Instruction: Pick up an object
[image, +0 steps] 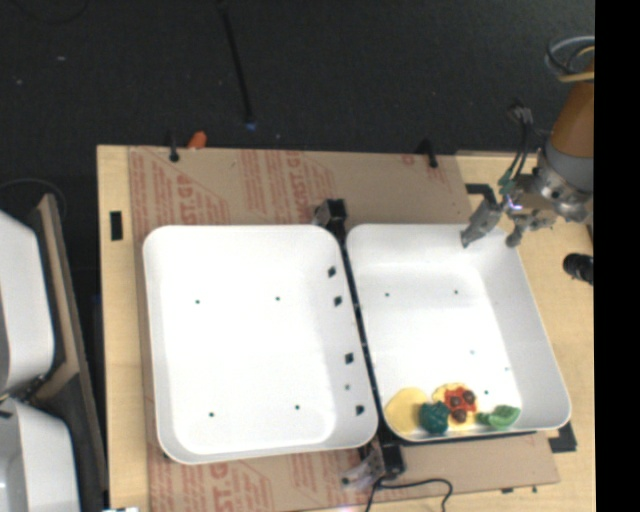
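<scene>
Along the near edge of the right bin (500, 300) lie a yellow round object (403, 408), a dark teal object (433, 418), a red object (459, 400) and a green object (500, 415), bunched together. My gripper (492, 230) hangs over the far right corner of that bin, well away from the cluster. Its two fingers are spread apart with nothing between them.
The left bin (250, 340) sits beside the right one, with black clips along the divide (345, 300). Both rest on a cardboard sheet (260, 185) on the wooden bench. A black cable (235, 60) runs across the dark background at the far side.
</scene>
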